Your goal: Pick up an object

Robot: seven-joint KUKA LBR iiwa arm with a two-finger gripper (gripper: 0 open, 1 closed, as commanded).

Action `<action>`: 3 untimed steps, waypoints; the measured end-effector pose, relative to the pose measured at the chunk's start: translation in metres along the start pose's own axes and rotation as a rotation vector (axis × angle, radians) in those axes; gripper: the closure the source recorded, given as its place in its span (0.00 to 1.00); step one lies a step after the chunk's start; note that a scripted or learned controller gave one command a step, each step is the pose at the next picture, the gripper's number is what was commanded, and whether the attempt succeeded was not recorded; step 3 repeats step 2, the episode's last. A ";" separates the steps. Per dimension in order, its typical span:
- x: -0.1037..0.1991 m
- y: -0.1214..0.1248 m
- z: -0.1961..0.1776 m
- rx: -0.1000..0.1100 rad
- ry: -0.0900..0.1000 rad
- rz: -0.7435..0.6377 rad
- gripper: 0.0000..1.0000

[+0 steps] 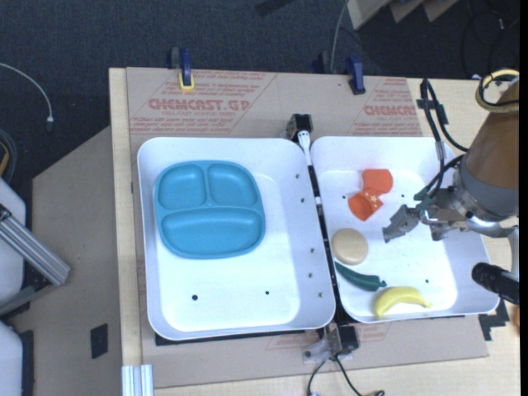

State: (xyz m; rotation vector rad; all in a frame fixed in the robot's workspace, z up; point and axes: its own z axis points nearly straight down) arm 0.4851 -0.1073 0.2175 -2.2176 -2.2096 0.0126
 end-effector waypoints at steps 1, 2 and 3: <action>0.000 0.003 -0.006 -0.014 -0.002 -0.004 0.00; 0.001 -0.006 0.041 -0.007 0.000 -0.003 0.00; 0.001 -0.006 0.041 -0.007 0.000 -0.003 0.00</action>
